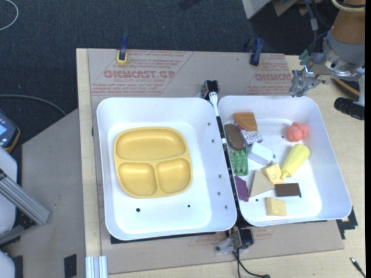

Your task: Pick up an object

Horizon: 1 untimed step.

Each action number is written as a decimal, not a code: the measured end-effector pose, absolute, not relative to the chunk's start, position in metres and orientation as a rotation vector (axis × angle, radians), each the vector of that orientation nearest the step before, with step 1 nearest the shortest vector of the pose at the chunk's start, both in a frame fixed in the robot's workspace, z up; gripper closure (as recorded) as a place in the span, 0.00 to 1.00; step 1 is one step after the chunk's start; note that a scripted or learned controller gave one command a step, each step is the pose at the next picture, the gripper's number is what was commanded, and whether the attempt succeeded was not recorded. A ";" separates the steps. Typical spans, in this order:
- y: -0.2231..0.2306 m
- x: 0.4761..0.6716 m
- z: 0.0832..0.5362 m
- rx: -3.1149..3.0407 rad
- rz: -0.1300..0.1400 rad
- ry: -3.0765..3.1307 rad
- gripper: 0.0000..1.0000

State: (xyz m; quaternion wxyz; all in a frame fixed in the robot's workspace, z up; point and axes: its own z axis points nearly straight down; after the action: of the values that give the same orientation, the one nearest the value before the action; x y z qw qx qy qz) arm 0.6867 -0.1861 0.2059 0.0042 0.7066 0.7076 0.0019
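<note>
The right bin [333, 181] holds several toy foods: a pink piece [297, 132], a yellow bottle [294, 158], a tan toast slice [246, 121], a brown oval [234, 136], a green piece [238, 161], a purple piece [241, 187], cheese wedges [271, 172], a brown bar [287, 190] and a yellow cube [276, 206]. My gripper [301, 86] hangs above the bin's far right corner, behind the pink piece, with nothing seen between its fingers.
The left bin [107, 155] carries a yellow three-compartment tray [152, 160]. Two clamps [122, 55] [255, 52] grip the cardboard board at the back. The arm's grey wrist with orange band [348, 22] enters from the top right.
</note>
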 end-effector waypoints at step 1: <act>-0.186 0.688 0.227 2.216 0.005 2.218 1.00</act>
State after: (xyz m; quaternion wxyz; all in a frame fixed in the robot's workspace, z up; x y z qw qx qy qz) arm 0.6879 -0.1863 0.2273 0.0033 0.7067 0.7075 0.0015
